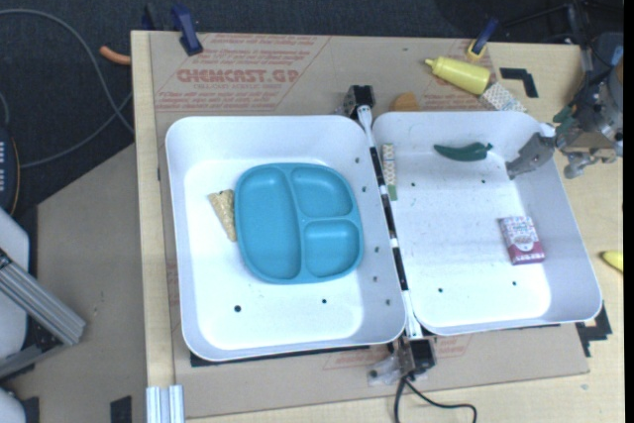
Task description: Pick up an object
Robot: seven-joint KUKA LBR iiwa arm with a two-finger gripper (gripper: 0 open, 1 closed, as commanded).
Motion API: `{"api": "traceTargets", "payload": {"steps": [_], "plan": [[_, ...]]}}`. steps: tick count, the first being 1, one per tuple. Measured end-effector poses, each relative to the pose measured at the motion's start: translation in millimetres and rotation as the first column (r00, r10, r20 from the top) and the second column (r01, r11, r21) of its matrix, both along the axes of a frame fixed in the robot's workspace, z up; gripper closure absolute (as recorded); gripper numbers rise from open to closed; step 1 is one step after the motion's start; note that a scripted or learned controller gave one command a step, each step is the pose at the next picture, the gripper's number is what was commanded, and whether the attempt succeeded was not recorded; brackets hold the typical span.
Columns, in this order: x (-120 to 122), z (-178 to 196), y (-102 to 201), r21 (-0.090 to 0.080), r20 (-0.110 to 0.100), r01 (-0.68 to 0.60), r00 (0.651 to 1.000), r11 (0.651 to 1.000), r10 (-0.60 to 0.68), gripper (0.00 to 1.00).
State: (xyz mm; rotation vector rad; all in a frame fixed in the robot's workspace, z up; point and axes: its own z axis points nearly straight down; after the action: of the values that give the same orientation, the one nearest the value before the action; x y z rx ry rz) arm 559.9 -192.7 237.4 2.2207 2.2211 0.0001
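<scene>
Two candidates in right white bin (pixel 466 312) | dark green pepper-shaped toy (pixel 462 151) at 12 o'clock, small pink-and-white packet (pixel 521 240) at 3 o'clock | end effector (pixel 535 154) at bin's 2 o'clock rim, finger spread unreadable | advice: centre over toy, descend vertically, straddle its narrow width.

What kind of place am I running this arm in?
Likely a robotics lab bench, not a home: two white bins clamped on a cardboard-covered board, loose cables on dark carpet, and toy-like props such as a blue tray.
</scene>
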Motion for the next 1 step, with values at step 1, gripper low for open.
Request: {"api": "traceTargets", "payload": {"steps": [1], "plan": [[61.4,-35.9,-28.8,-0.001,0.001,-0.001,1.0,1.0,0.001,0.0]]}}
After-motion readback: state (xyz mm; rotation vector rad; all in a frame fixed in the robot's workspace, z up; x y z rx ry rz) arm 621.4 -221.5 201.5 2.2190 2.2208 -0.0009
